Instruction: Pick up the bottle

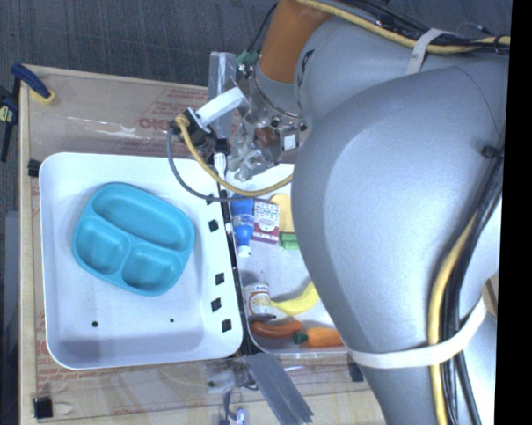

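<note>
Against the right bin's (262, 341) left wall lay the bottle (242, 222), not yet lifted. Just beyond it hung the gripper (242, 166); its grip state could not be told. Grasping remained.

Left bin (58, 330): blue tray (135, 238) is taking up the upper middle, floor around it is lying open. Right bin (265, 344): arm (398, 213) is covering most of it; bottle (242, 222), red box (266, 221), banana (299, 298), can (260, 298) and carrot (318, 337) are crowding the visible strip by the divider.
</note>
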Motion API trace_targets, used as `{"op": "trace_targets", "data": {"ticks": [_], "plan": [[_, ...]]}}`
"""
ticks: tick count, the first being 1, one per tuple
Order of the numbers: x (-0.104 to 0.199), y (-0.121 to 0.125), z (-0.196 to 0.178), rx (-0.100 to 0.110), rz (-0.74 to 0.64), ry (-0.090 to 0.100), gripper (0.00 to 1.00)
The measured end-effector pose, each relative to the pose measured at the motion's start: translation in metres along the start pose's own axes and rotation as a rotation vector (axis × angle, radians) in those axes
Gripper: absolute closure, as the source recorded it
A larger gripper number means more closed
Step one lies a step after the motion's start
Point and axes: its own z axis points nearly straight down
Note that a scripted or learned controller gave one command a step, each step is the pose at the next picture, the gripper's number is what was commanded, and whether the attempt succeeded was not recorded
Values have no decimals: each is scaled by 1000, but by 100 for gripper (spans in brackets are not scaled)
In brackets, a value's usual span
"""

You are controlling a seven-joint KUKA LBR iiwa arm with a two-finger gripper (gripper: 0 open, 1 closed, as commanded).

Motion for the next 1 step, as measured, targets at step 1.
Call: {"op": "trace_targets", "data": {"ticks": [1], "plan": [[-34,59,-83,2,-146,1,100]]}}
